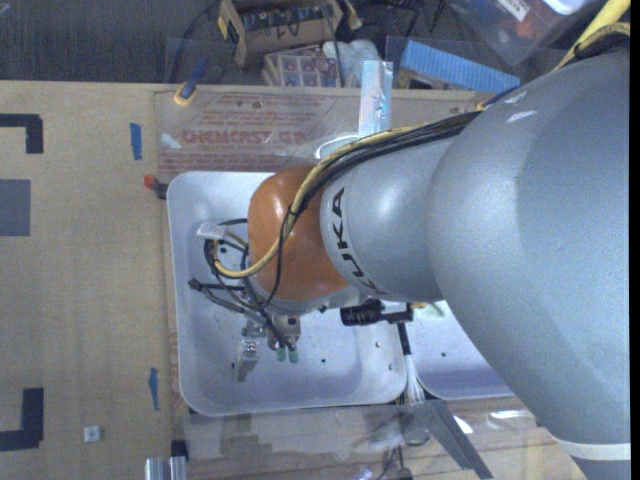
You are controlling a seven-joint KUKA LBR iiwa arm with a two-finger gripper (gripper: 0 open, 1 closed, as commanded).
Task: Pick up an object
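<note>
- Over the left bin [190, 268], near its front edge, the gripper [262, 353] hangs low; whether it is spread or pinching, I cannot tell.
- No pickable object can be made out beneath it; the arm [480, 218] hides much of both bins.

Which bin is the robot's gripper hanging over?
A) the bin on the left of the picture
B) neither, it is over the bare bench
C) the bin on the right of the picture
A: the gripper hangs over the floor of the left bin.
</note>
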